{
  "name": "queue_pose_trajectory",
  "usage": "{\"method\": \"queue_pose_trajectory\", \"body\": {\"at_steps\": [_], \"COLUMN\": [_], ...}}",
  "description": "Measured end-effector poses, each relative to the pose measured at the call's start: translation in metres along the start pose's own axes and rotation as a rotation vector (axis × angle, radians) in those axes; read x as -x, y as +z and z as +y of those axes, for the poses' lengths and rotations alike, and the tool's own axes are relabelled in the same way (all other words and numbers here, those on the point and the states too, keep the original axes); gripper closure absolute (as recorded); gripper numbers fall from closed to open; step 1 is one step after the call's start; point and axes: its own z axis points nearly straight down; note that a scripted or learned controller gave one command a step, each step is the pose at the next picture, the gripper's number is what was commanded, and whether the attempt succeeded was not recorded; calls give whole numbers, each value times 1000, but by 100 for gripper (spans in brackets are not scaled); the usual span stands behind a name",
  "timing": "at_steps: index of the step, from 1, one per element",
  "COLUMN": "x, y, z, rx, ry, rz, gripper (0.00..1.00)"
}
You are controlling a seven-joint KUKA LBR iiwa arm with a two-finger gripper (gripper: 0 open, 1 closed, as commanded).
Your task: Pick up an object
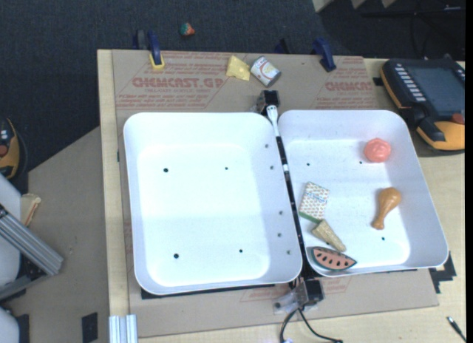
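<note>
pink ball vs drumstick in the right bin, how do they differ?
The pink ball is round and pink; the drumstick is long, tan-orange, with a fat end tapering to a thin one. The pink ball lies nearer the bin's far edge, the drumstick nearer mid-bin. Both lie loose in the right bin, near its right side.

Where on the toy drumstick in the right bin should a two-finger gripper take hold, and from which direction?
Probably at the narrow shank of the toy drumstick, just below its bulbous upper end. It lies flat and alone on the right bin floor, running from upper right to lower left, so come straight down from above and close across the shank. The thin neck fits between fingers; the rounded head would likely slip.
</note>
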Motion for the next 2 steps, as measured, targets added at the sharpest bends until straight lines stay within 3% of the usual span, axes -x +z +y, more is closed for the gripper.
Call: {"method": "queue_pose_trajectory", "body": {"at_steps": [1, 2], "x": [-3, -2], "y": [54, -33], "z": [-70, -65], "rx": [-16, 1], "ry": [-7, -13], "rz": [12, 5], "gripper": [100, 100]}}
